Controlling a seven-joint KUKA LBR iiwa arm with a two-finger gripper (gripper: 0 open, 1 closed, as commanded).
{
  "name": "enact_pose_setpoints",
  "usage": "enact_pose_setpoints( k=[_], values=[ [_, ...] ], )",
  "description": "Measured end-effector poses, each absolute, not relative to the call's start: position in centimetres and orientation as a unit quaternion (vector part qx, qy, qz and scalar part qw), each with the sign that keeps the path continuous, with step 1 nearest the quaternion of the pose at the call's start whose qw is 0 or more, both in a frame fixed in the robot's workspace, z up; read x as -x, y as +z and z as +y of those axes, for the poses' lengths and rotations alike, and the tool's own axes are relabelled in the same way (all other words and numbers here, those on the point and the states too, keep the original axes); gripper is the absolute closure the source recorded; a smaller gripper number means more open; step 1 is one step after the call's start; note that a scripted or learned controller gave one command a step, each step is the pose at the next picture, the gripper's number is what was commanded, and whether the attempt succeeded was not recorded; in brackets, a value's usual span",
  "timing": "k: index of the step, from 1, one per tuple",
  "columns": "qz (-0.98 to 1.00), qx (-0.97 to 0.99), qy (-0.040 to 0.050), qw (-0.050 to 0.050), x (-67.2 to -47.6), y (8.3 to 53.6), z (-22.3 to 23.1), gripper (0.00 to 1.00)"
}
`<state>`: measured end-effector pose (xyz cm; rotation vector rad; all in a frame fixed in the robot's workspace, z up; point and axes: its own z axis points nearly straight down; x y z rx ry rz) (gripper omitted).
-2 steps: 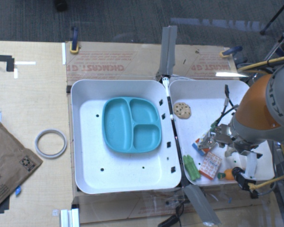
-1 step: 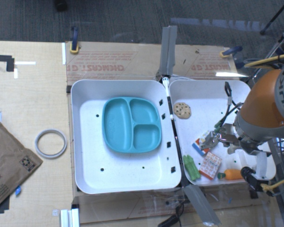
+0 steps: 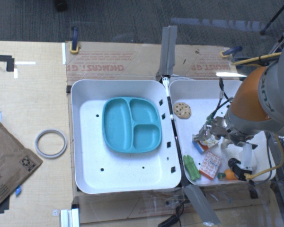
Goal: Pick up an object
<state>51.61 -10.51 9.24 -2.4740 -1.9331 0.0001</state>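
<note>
The right bin [image 3: 199, 86] holds a round cookie [image 3: 182, 109] near its back left, a green pickle-shaped toy [image 3: 191, 167] at the front left, a small printed box [image 3: 209, 165], a blue item [image 3: 200, 146] and an orange piece [image 3: 230, 175] at the front. My gripper [image 3: 208, 135] is low in this bin, just above the blue item and the box, among crumpled silvery bits. The grey arm with its orange band [image 3: 248, 100] comes in from the right and hides the bin's right half.
The left bin [image 3: 80, 126] carries a teal divided plate [image 3: 131, 125] in its middle. Out on the bench at the left lie a tape ring [image 3: 50, 143] and a brown cardboard box [image 3: 7, 164]. A grey divider post [image 3: 168, 51] rises behind the bins.
</note>
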Motion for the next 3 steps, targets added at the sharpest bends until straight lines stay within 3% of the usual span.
enact_pose_setpoints(
  k=[1,2,3],
  values=[
    [-0.637,0.771,0.0035,0.002,-49.87,18.76,-7.41,0.00],
    [-0.638,0.770,0.0077,0.004,-49.90,19.19,-7.52,1.00],
    [-0.638,0.770,0.0078,0.004,-49.90,19.18,-7.51,0.00]
  ],
)
